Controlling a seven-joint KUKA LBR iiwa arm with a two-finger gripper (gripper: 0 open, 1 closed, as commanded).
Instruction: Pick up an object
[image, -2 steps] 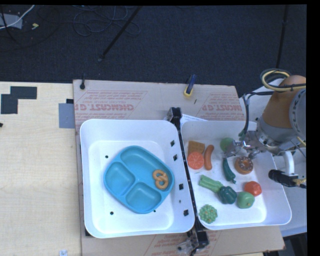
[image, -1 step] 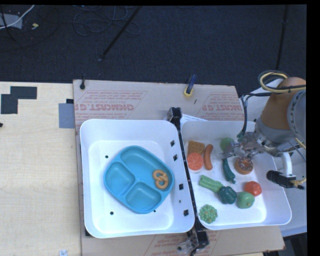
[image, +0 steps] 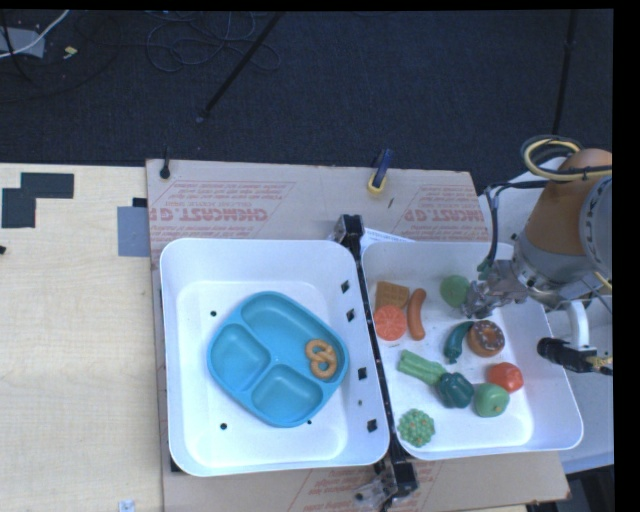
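My gripper (image: 484, 300) hangs low over the right bin (image: 560, 425), at the end of the grey arm with the orange band. It stands between a round green fruit (image: 455, 290) on its left and a brown donut (image: 486, 338) just below it. A dark green pepper (image: 457, 341) lies beside the donut. I see nothing held in the gripper.
The right bin also holds a brown toast (image: 392, 295), a sausage (image: 416, 313), an orange slice (image: 389, 323), a cucumber (image: 420, 366), a tomato (image: 506, 376) and a green apple (image: 490, 400). In the left bin (image: 190, 440) a blue divided plate (image: 255, 365) bears a pretzel (image: 322, 357).
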